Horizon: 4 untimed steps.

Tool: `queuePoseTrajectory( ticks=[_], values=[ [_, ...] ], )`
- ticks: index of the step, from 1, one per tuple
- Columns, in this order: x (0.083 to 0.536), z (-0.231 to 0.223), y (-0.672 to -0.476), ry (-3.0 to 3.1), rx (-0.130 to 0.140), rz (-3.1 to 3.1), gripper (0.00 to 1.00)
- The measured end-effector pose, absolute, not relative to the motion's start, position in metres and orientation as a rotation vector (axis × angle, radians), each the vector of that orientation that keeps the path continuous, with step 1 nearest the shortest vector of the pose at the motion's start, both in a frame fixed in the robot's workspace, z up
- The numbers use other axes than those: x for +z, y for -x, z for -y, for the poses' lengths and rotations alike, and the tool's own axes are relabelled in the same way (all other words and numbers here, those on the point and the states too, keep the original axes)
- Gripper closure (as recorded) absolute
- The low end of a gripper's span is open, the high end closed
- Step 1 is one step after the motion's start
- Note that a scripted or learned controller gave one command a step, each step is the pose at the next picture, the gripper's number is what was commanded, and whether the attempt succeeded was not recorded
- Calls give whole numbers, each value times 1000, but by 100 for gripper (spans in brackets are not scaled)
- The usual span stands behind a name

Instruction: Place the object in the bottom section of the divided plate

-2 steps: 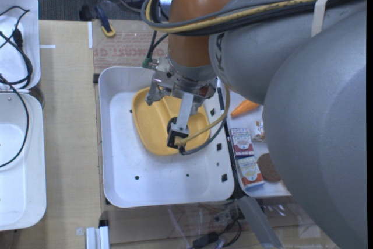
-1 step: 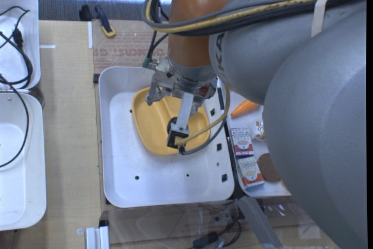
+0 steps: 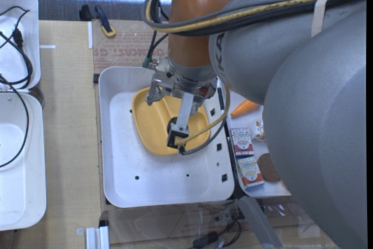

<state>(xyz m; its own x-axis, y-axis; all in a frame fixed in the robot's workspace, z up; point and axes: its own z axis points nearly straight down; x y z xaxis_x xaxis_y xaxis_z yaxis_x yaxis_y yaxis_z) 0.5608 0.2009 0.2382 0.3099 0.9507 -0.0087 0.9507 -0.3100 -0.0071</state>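
Over the white bin (image 3: 116, 183) at the middle of the view, the claw (image 3: 178, 90) hangs low above the yellow divided plate (image 3: 145, 119), which lies on the bin floor towards the far side. The wrist hides the claw's working end, so it cannot be told whether it is open or closed, or whether it carries anything. No object is seen in the exposed parts of the plate. Candidate objects (an orange piece (image 3: 245, 107), small cartons (image 3: 242, 141), a brown disc (image 3: 269, 167)) lie to the right of this bin, partly under the arm (image 3: 303, 96).

Risks, as judged: a release over a dividing ridge could tip the object into the wrong section. Too deep a descent could press on the plate and slide it across the smooth floor. An empty claw would deliver nothing.

Surface and room: a pale wooden bench (image 3: 64, 125), with flattened cardboard (image 3: 125, 46) beyond the bin. White floor surrounds the plate, while the arm crowds the right side.
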Motion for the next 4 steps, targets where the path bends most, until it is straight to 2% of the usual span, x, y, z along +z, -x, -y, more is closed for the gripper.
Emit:
queuePoseTrajectory(
  ticks=[4],
  values=[
    [238, -201, -561, 2542, 18, 1845, 0]
  ],
)
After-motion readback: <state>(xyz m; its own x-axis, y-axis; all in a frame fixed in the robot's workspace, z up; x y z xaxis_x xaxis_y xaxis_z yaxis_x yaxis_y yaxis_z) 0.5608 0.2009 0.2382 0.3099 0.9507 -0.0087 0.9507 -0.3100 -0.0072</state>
